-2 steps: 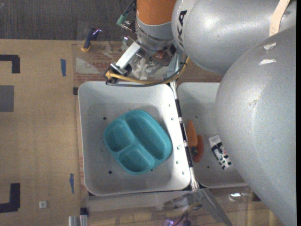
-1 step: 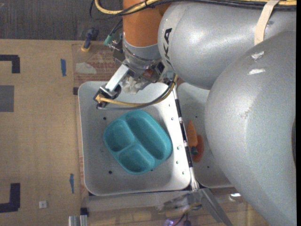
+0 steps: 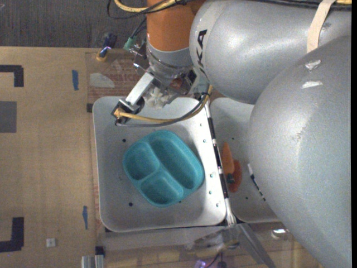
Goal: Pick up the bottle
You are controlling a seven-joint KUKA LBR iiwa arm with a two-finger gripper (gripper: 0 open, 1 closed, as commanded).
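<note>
We see the grey arm (image 3: 262, 49) with its orange band reaching in from the right and covering most of that side of the view. Its claw (image 3: 159, 97) hangs over the far edge of the left bin (image 3: 106, 166), near that bin's top right corner. From this angle we cannot tell whether the claw is open or closed, and we see nothing gripped in it.

In the left bin a teal plate (image 3: 162, 166) with three sections lies flat near the middle, well apart from the claw.

In the right bin (image 3: 240, 121), largely hidden under the arm, a slim orange object (image 3: 228, 158) lies just beside the wall shared with the left bin. It is partly covered, and we cannot say for certain that it is the bottle.

The wooden counter (image 3: 44, 166) to the left carries strips of blue tape (image 3: 75, 80).
</note>
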